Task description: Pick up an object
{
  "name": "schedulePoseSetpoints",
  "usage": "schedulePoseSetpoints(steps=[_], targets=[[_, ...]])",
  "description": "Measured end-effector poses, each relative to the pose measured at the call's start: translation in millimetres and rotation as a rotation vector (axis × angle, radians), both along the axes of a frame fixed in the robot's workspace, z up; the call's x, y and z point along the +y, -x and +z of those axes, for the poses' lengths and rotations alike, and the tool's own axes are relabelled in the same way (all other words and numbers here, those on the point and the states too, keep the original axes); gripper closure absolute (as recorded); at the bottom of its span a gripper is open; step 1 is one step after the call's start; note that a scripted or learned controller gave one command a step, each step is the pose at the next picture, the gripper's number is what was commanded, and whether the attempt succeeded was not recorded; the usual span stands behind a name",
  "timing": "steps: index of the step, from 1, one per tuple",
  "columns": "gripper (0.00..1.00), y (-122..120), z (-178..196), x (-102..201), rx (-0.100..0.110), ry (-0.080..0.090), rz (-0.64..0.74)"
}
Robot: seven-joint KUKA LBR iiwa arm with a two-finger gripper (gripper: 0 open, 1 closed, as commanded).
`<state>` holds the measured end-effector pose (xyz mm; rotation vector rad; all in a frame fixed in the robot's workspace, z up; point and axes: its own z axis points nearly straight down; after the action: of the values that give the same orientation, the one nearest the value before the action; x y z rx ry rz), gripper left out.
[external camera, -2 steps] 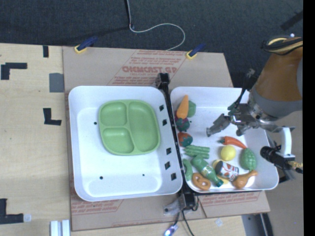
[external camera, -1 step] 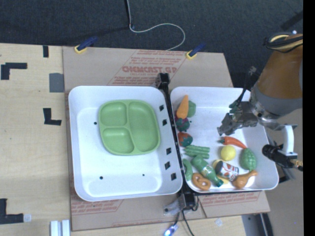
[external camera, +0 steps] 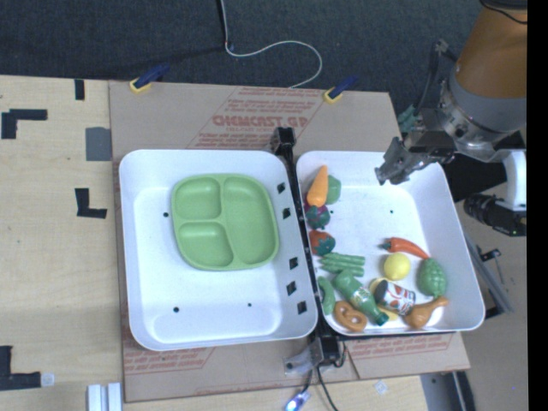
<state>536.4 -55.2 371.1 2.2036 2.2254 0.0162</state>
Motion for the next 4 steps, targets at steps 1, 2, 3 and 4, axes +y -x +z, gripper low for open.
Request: schedulePoseSetpoints(steps=[1,2,3,4], targets=[[1.00,-27,119,76,-0.001,-0.001,0.002],[1.00,-73,154,124,0.009,0.000,-0.004],[1.00,-2,126,179,0.020,0.000,-0.002],[1.00,-26,165,243,0.011,-0.001,-0.002]])
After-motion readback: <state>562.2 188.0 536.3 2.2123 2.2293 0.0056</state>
